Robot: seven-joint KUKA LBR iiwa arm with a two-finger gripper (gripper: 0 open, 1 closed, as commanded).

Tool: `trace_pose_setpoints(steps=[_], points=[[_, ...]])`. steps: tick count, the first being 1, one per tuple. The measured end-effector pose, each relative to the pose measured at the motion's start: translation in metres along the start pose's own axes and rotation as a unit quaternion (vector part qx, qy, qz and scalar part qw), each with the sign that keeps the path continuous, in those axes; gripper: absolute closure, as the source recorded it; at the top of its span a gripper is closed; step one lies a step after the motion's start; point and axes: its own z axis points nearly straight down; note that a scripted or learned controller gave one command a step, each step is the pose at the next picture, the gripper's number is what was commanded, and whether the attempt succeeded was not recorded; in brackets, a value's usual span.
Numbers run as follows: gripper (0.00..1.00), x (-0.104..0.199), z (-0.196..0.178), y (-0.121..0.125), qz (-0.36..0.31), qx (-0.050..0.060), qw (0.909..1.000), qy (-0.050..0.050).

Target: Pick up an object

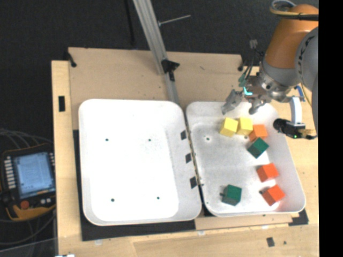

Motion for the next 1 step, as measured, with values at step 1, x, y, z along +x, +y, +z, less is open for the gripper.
trace_pose_setpoints(steps=[1], points=[[0.00,-0.0008,-0.0031,0.0008,-0.001,-0.002,1.0000,-0.002]])
